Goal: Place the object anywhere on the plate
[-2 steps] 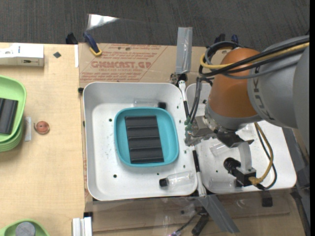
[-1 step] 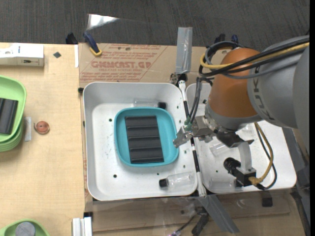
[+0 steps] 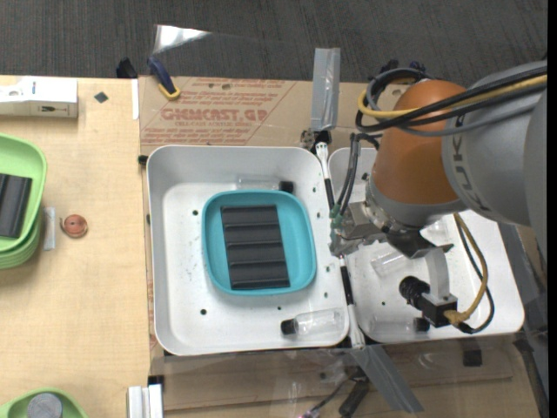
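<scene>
Black ridged object (image 3: 256, 246) is seen lying on teal plate (image 3: 300, 233) in left bin (image 3: 174, 259); gripper (image 3: 383, 242) state cannot be told.

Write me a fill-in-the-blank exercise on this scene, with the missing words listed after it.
1. The teal plate lies in the ____ of the two white bins.
2. On the plate rests a ribbed block whose colour is ____.
3. The small clear tube with a black cap lies in the left bin near its ____ right corner.
4. The arm hangs over the ____ bin.

Missing words: left; black; lower; right
</scene>
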`<state>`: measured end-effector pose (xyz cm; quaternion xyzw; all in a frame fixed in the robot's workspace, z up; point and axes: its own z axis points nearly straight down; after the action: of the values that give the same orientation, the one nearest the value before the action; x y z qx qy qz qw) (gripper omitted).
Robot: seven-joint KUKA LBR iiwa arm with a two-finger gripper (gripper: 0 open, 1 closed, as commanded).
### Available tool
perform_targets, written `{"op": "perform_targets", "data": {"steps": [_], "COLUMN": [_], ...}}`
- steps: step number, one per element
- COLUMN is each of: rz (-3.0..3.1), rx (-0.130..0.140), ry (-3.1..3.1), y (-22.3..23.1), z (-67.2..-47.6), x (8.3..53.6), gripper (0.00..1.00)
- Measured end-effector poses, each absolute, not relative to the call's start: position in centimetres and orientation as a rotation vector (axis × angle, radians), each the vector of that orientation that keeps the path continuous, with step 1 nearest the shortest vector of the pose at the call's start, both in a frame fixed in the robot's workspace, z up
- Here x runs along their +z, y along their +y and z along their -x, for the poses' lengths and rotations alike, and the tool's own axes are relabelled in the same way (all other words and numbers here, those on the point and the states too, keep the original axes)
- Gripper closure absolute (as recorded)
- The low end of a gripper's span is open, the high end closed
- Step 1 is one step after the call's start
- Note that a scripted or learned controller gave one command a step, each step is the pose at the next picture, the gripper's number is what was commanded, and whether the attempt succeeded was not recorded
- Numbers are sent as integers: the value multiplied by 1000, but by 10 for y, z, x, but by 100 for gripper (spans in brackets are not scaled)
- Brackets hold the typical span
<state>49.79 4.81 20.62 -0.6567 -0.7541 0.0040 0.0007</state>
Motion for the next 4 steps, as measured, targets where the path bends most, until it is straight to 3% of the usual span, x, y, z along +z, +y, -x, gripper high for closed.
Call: {"op": "perform_targets", "data": {"steps": [1,4], "rz": [2062,2062], "rx": [13,13], "ry": [-2368,-2368], "y": [48,48], "z": [-498,-498], "x": [206,206], "gripper": [0,0]}}
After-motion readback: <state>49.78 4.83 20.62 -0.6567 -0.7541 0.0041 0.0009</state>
